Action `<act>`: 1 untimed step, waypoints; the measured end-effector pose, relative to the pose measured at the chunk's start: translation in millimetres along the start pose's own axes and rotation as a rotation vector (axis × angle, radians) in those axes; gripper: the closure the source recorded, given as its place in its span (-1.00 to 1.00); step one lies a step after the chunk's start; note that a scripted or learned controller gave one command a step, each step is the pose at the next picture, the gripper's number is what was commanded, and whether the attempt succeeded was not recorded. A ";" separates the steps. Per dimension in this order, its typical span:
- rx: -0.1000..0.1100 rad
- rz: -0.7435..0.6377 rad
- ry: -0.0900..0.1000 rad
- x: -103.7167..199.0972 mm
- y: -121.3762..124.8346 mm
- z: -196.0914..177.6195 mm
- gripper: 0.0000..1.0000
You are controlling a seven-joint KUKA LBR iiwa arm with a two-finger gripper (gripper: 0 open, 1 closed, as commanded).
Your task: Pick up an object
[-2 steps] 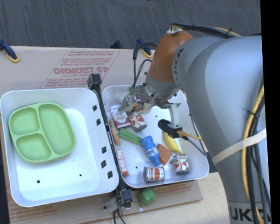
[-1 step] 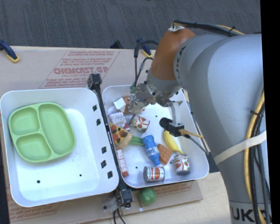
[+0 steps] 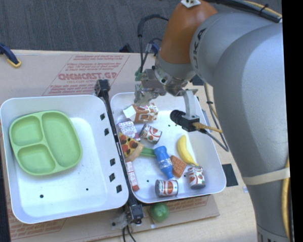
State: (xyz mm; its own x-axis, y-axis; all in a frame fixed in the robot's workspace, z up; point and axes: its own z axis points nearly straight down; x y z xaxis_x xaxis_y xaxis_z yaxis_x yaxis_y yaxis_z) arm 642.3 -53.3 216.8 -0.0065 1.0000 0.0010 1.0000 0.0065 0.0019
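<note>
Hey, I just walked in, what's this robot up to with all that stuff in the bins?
The grey arm's gripper is poised at the far end of the right bin, right over a small orange-and-white carton. Whether it has hold of it is unclear. A banana, a blue bottle and cans lie loose in that bin. The left bin holds a green divided plate.

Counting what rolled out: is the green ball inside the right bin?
Out. The green ball lies on cardboard beyond the right white bin's near rim.
</note>
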 end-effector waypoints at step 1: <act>0.007 0.000 -0.002 -3.8 -68.7 25.5 1.00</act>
State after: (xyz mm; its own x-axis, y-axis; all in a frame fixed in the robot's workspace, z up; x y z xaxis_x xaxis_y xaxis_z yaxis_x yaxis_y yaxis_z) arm 573.6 -57.5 191.2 -0.0063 1.0000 -0.0006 1.0000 0.0063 -0.0047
